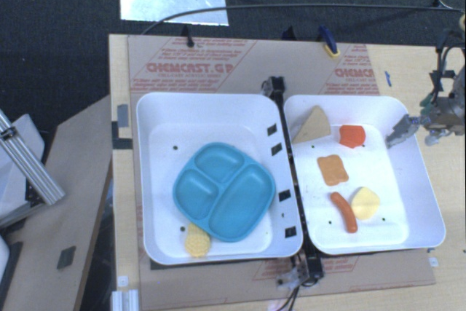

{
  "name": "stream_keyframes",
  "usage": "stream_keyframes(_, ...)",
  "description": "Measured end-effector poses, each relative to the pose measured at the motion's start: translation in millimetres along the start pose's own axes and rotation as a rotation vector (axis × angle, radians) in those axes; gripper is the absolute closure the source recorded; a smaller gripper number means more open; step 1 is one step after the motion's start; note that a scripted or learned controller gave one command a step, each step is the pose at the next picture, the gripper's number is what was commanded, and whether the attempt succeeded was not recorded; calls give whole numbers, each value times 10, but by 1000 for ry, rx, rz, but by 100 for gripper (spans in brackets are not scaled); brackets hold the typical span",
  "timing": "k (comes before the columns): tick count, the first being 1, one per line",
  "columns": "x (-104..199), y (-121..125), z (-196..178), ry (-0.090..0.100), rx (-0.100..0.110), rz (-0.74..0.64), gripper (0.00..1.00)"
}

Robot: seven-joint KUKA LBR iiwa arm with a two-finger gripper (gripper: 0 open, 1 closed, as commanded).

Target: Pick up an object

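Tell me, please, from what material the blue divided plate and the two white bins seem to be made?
Blue divided plate: probably moulded plastic, with a smooth, slightly glossy look and soft rounded compartment ridges. Left white bin and right white bin: probably thin formed plastic, with an even white, smooth look and rounded corners. None of this is certain from the look alone.

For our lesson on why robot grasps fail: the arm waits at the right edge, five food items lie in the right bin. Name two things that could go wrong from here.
1. The gripper sits at the right bin's raised rim; a low approach might clip that wall.
2. The sausage and the yellow piece lie almost touching, so fingers closing on one may push the other away.
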State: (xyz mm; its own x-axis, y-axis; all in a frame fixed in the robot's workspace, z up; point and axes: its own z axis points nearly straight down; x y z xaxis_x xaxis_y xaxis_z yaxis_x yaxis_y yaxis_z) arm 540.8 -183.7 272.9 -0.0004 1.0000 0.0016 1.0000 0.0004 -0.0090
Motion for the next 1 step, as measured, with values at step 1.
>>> stream_keyframes(1,7,21,-61,-2,-11,-4,0)
